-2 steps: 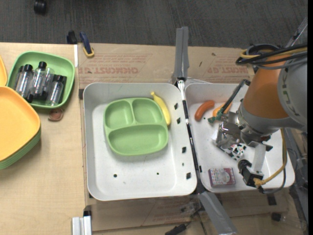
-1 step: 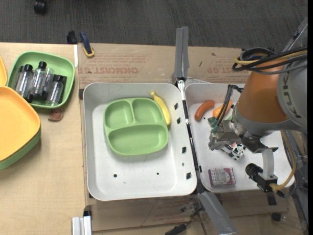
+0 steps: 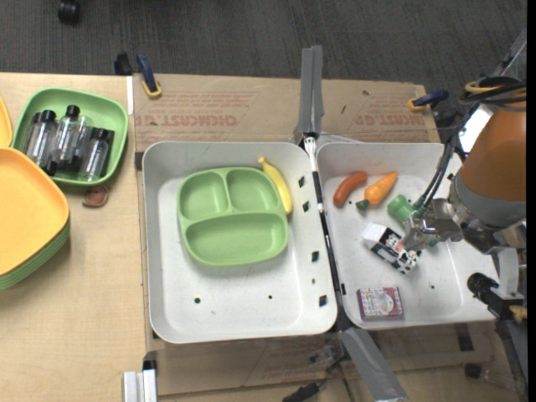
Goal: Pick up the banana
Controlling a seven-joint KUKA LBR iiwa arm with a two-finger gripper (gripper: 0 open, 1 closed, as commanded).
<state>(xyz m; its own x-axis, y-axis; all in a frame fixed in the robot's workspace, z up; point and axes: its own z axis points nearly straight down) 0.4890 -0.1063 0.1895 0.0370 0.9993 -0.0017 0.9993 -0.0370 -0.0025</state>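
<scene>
Gripper [image 3: 416, 239], state I cannot tell, sits lower right; banana [image 3: 277, 184] hugs the plate [image 3: 234, 218] rim, so I risk a slip.

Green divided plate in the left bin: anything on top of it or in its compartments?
The green divided plate shows three bare compartments. The banana lies along its upper right rim, against the edge and not in a compartment. Whatever is beneath the plate is covered.

Bright even light; soft shadows
</scene>
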